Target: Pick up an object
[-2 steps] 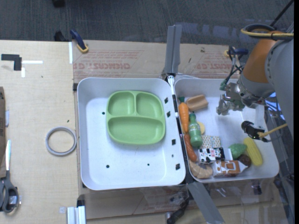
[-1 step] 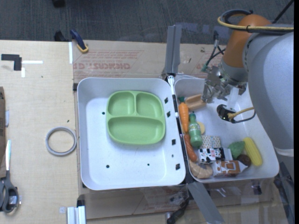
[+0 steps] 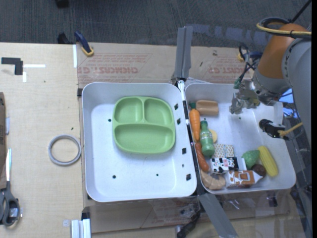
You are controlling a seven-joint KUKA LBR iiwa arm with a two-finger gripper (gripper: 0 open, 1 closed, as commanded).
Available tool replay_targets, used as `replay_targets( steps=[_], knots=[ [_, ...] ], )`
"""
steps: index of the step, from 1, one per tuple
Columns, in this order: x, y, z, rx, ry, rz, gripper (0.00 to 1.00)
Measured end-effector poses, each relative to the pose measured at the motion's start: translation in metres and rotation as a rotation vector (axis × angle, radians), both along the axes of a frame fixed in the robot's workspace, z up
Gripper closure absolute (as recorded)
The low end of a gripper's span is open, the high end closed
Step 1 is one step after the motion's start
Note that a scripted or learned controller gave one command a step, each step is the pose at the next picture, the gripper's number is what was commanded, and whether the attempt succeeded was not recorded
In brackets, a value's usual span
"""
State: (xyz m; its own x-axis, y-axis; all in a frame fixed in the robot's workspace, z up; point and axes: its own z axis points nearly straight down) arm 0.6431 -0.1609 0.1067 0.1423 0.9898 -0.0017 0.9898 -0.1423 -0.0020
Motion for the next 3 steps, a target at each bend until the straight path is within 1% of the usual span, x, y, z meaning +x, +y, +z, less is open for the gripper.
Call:
replay_targets(
  steps=[1, 2, 3],
  knots=[
    [0.0, 0.001, 0.0, 0.0, 0.0, 0.001, 0.0],
    [0.011, 0.081, 0.086, 0.0, -0.003, 0.082, 0.0],
    [-0.152, 0.093, 0.084, 0.002, 0.001, 0.181, 0.0]
  ],
)
